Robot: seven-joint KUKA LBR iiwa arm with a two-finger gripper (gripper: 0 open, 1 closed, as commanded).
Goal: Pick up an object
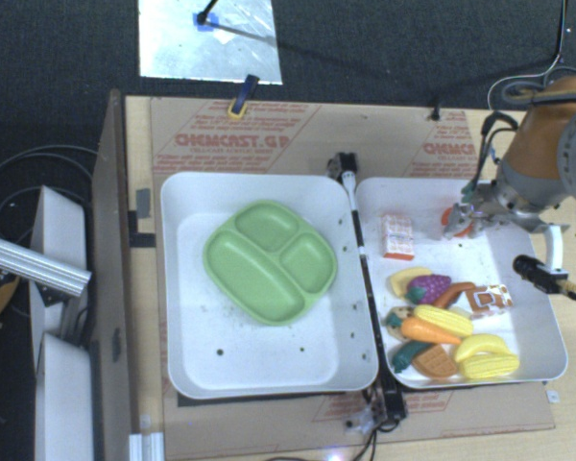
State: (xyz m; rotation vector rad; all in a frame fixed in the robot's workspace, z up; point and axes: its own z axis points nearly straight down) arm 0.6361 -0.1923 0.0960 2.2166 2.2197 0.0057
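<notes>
The right bin (pixel 528 257) holds a pile of toy foods at its front: purple grapes (pixel 432 286), a yellow corn cob (pixel 444 317), an orange carrot (pixel 428 330) and a yellow banana (pixel 486 355). A white and orange packet (pixel 397 235) lies alone near the bin's left wall. My gripper (pixel 464 215) is low over the far right part of this bin, apart from the pile. A small orange-red object (pixel 449 218) sits right at its tip. Whether that object is gripped is unclear.
The left bin (pixel 187 353) holds a green divided plate (pixel 271 260). A black divider (pixel 360 248) runs between the bins. The grey arm with its orange band (pixel 542 147) reaches in from the right. A black part (pixel 536 272) juts over the right bin's edge.
</notes>
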